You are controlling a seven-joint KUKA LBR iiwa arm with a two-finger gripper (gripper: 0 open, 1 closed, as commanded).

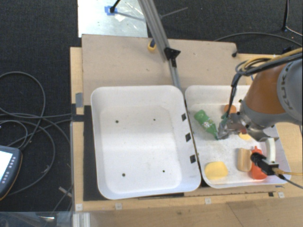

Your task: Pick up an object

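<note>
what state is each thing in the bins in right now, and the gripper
gripper: down in the right bin, at the green bottle's lower end
green bottle: lying flat, aslant
yellow piece: resting near the front wall
tan block: lying flat, beside a red-orange item
right bin: holds all of these

Black cables (28,122) trail over dark carpet (38,32) beside the bench (123,60).
</note>
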